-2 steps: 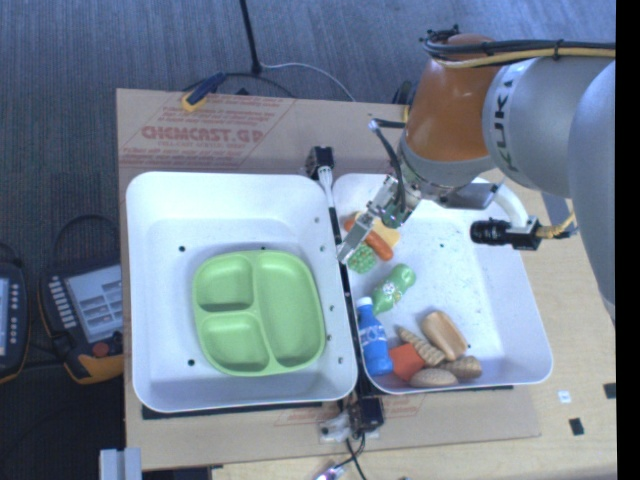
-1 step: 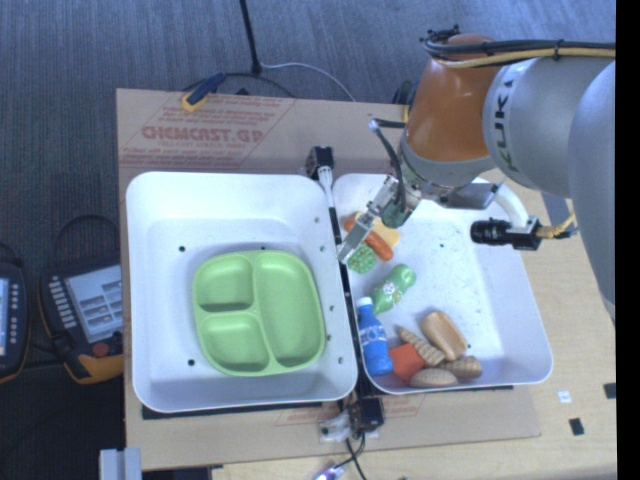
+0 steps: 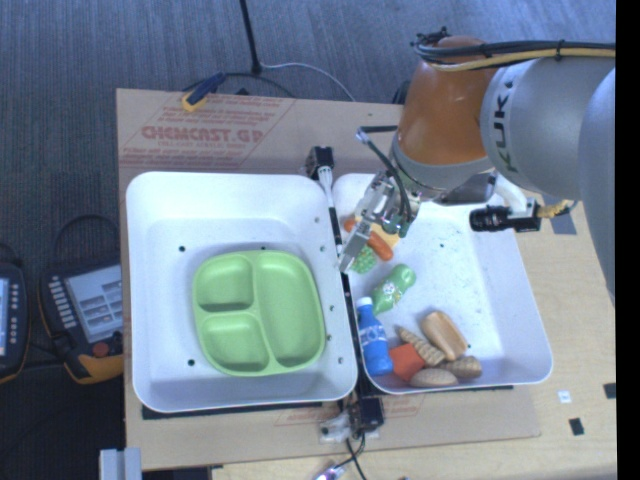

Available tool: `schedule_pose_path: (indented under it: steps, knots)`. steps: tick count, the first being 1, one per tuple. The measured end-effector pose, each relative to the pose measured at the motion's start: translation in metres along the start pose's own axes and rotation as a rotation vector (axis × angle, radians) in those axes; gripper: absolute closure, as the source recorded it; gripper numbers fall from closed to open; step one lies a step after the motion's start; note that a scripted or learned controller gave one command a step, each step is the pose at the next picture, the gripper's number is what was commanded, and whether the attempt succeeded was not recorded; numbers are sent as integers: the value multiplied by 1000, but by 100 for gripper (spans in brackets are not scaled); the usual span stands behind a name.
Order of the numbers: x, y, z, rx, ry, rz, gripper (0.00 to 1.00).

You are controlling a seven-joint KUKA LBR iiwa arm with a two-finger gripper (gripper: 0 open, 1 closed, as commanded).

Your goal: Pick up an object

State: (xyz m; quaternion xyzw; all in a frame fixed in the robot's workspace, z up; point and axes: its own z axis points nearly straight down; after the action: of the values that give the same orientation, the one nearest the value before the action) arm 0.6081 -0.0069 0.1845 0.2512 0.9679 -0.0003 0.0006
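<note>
My gripper (image 3: pixel 368 238) hangs low over the far left part of the right bin (image 3: pixel 500 298), close to the wall shared with the left bin. Its fingers stand apart, one (image 3: pixel 352 256) reaching down toward the bin's left wall. An orange carrot-like piece (image 3: pixel 381 243) lies between and under them; I cannot tell whether it is gripped. A small green piece (image 3: pixel 365 262) sits just below it. Nearer the front lie a green bottle (image 3: pixel 393 286), a blue bottle (image 3: pixel 372 336), a red piece (image 3: pixel 406 360) and brown bread-like pieces (image 3: pixel 443 334).
The left bin (image 3: pixel 160 228) holds a green divided plate (image 3: pixel 260 311). The arm's orange band and grey body (image 3: pixel 470 108) loom over the right bin's far side. A black cable runs over the brown board (image 3: pixel 200 133) behind the bins.
</note>
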Motion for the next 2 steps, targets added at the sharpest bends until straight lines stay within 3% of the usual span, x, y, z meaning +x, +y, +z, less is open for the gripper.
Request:
schedule_pose_path:
  steps: [1,2]
  knots:
    - [27,-9,0,0,0,-151,0]
    - [52,-35,0,-1,0,-444,0]
